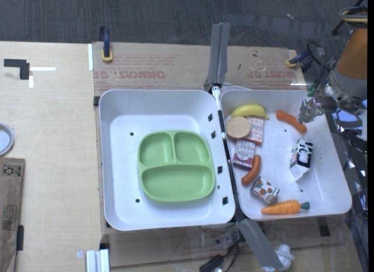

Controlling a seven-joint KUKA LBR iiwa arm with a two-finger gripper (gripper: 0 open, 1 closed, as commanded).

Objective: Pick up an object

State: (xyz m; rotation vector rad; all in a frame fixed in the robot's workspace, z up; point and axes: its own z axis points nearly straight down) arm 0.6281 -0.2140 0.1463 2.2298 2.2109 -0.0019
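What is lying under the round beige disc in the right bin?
The round beige disc overlaps a flat pink packet, with the banana just behind. Whatever lies under its middle is covered.

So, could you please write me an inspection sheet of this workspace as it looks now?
Surface: two white bins; left bin, right bin.
Job's things: banana, carrot, sausage, orange sausage, milk carton, round bun, small box.
Clutter: green divided plate in left bin.
Gripper: gripper over right bin's far right corner, beside orange sausage.
Cables: dark cables along the arm.
Surroundings: cardboard sheet, two clamps.
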